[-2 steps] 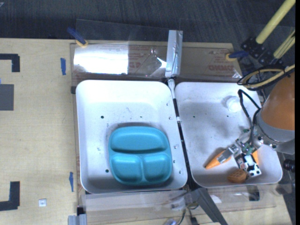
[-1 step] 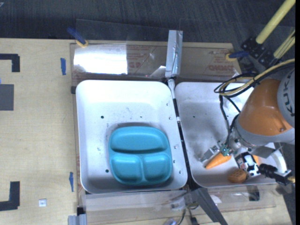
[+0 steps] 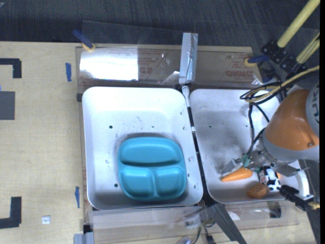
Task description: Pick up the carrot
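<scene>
Carrot (image 3: 237,175) is lying in the right bin (image 3: 213,121), down in its near right part, close to the near wall and with the arm (image 3: 289,131) hanging over it from the right. Its long axis is running nearly left to right with a slight tilt: the thin tip is pointing left and a little toward the near edge, while the thick end is pointing right and reaching under the claw (image 3: 252,162). Whether the claw is spread or closed I cannot tell, since the wrist and cables are covering its fingers; its metal parts are sitting just at the carrot's thick end. Just beside the carrot, nearer the front wall, one small brown lump (image 3: 257,190) is resting. Left of the carrot and farther back, the right bin's floor is lying open up to the divider between the bins.

In the left bin (image 3: 96,136), one blue divided tray (image 3: 151,168) with three compartments is taking up the near middle, leaving bare floor at the far side and along the left wall.

Count: two bins, one carrot, one brown lump, one tray. Beyond the bins, the wooden bench (image 3: 35,151) is stretching off to the left.
</scene>
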You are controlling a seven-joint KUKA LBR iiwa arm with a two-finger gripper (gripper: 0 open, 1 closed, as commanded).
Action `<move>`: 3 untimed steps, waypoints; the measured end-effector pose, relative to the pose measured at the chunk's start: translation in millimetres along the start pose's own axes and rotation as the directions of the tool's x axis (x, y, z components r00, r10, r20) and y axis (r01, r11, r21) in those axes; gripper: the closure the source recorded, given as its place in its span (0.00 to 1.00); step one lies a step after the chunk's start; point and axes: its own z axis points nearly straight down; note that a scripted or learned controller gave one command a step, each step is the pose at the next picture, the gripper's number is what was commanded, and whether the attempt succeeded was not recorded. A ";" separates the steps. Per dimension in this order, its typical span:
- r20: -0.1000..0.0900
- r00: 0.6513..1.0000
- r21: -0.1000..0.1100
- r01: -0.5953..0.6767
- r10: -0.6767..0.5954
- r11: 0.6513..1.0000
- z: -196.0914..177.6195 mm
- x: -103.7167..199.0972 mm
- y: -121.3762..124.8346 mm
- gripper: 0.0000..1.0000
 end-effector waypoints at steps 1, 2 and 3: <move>0.003 0.998 0.000 -0.067 0.067 0.998 -0.1 18.8 4.3 0.00; 0.004 0.991 -0.001 -0.133 0.133 0.991 0.0 22.4 5.1 0.00; 0.004 0.976 0.000 -0.218 0.218 0.976 0.4 -37.5 -10.1 0.00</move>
